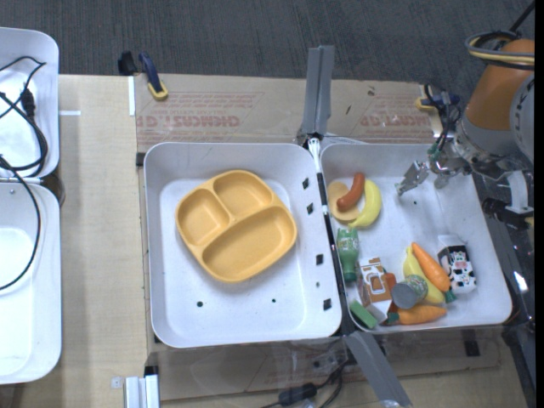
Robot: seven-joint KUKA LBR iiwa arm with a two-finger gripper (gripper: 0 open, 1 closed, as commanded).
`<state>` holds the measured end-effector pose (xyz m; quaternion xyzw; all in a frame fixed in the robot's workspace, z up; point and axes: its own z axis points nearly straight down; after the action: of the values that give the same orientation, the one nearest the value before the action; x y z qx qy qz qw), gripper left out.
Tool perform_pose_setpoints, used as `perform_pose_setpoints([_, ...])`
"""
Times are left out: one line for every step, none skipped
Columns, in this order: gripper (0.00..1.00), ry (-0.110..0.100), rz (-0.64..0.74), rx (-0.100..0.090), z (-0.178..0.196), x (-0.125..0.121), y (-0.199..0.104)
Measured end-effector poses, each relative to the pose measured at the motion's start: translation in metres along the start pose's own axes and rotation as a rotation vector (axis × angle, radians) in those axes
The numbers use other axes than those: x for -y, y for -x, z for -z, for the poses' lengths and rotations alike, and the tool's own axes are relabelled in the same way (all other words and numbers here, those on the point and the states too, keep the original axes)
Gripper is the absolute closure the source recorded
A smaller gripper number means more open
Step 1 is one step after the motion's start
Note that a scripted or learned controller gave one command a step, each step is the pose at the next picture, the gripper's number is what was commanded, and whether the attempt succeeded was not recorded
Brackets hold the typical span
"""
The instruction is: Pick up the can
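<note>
**Can lies low in the right bin's clutter, gripper waiting at the far side**

The can (409, 293), seen as a small grey round end, lies in the right bin (476, 219) near its front edge, wedged among other things: a carton (374, 280) just to its left, a carrot (429, 266) and a yellow piece behind it, another carrot (416, 314) touching it in front, a green block (366, 314) at the front left corner. Judging by its look, it is stiff and light, with a smooth side that may slip; it appears tipped on its side, so a hold across the round body, from above, seems best, though the neighbours leave little room for the fingers to go down.

The gripper (414, 177) hangs over the bare far part of the same bin, well apart from the can, with nothing between its fingers; they look slightly apart.

Farther back in that bin lie a banana (369, 204) and a sausage (351, 191). The left bin (161, 228) holds a yellow divided plate (236, 236). Both bins rest on a pale wooden tabletop (93, 143) with cardboard beneath them; dark carpet lies beyond its far edge.
</note>
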<state>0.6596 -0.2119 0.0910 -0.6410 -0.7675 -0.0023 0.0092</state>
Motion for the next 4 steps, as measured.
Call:
perform_pose_setpoints([0.0,0.002,-0.031,0.0,0.0001,-0.0007,-0.0007])
perform_pose_setpoints([0.0,0.004,-0.078,-0.001,0.0005,-0.0016,-0.0015])
perform_pose_setpoints([0.0,0.005,-0.11,-0.001,0.0008,-0.0021,-0.0019])
perform_pose_setpoints([0.0,0.006,-0.143,-0.001,0.0011,-0.0025,-0.0022])
